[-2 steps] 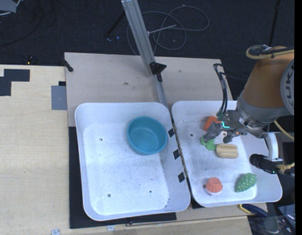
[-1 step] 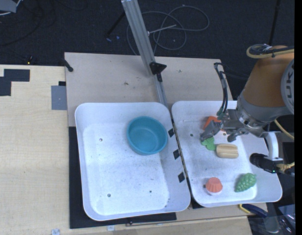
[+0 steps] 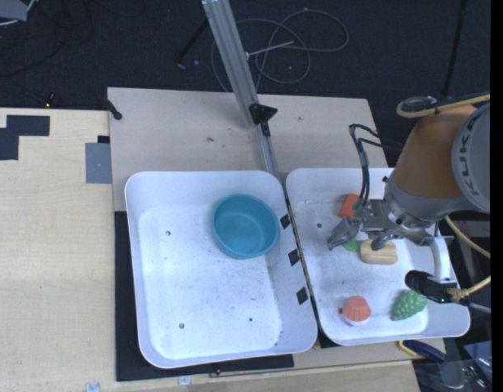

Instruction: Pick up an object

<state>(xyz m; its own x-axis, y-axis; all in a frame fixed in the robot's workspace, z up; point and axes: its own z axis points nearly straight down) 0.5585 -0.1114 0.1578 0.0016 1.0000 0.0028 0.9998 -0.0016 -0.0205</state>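
The right bin [image 3: 317,292] holds several small items. An orange-red piece [image 3: 348,205] lies near its back, a tan block [image 3: 380,254] with a bit of green beside it sits in the middle, a red-orange round fruit [image 3: 356,309] and a green bunch of grapes [image 3: 408,305] lie near the front. My gripper [image 3: 359,235] hangs low over the bin's middle, just left of the tan block and below the orange-red piece. Its dark fingers are spread apart with nothing visibly between them. The grey and orange arm reaches in from the right.
A blue bowl [image 3: 245,225] stands upright at the back right of the left bin [image 3: 178,300]. A metal rail [image 3: 235,55] slants down from the back toward the divider between the bins. Black clips line that divider. Cables hang by the wrist.
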